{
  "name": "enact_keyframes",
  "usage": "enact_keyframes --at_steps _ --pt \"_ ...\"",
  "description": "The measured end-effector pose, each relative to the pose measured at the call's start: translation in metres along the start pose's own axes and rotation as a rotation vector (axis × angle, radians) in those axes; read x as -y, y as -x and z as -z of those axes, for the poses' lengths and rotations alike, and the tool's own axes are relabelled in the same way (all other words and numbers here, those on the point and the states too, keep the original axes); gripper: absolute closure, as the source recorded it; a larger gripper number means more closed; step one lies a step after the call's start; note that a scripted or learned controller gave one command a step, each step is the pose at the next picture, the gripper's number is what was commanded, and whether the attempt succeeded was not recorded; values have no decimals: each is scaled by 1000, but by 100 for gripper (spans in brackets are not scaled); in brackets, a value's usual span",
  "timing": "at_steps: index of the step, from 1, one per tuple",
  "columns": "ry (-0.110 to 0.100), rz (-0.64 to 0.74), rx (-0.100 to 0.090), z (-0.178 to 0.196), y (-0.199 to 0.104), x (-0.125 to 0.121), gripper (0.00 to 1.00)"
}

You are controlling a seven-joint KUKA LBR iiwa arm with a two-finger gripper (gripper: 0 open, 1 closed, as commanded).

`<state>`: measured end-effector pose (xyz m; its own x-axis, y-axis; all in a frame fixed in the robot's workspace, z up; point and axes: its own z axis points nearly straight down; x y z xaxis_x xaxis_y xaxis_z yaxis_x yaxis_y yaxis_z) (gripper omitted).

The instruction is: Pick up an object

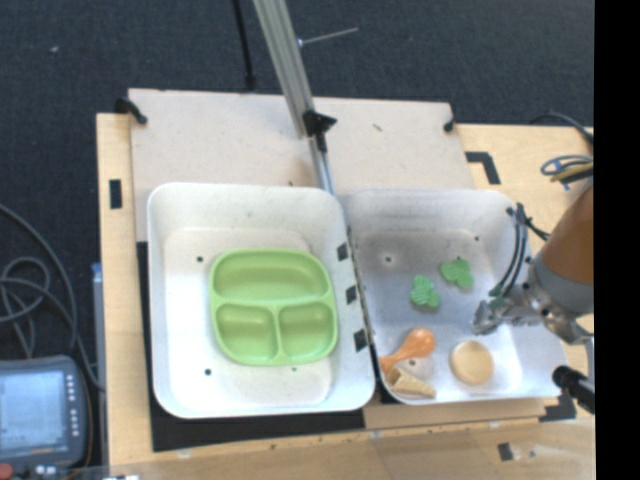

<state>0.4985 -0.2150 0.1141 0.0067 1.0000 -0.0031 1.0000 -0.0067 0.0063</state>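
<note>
Right bin (420, 208), near edge: cone (412, 379), orange spoon (410, 347), tan bowl (472, 362). Gripper (487, 317) just above the bowl, over the bin floor; jaw state cannot be told, nothing seen held. Farther back: two green pieces (441, 282). Left bin (180, 268) holds green tray (272, 305).

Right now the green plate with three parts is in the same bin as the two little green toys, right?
Not quite. The camera view shows the green plate in the left bin, while the two little green toys lie in the right bin.
</note>
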Motion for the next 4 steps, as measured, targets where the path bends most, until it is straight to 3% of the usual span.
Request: enact_keyframes --at_steps 3,4 --pt "2 11 1 145 -3 -10 100" --pt "-2 16 -4 151 -54 -41 100"
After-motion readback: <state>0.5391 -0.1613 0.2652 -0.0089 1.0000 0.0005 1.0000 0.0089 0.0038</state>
